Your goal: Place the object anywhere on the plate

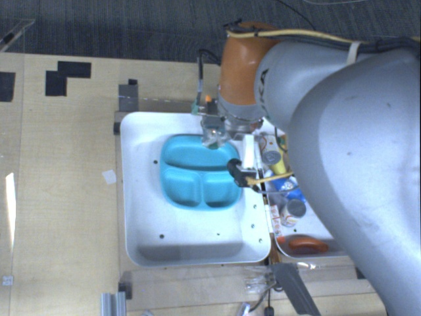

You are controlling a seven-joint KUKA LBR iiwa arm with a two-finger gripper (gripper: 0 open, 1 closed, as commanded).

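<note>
Gripper (214, 137) hovering over the far edge of the blue plate (197, 176) in the left bin (141, 196), finger state not discernible and any carried object apparently hidden; releasing low over a compartment would limit bouncing.

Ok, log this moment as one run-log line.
arm: over left bin | gripper: above blue plate far edge | right bin: cluttered objects | placement: not confirmed
</note>
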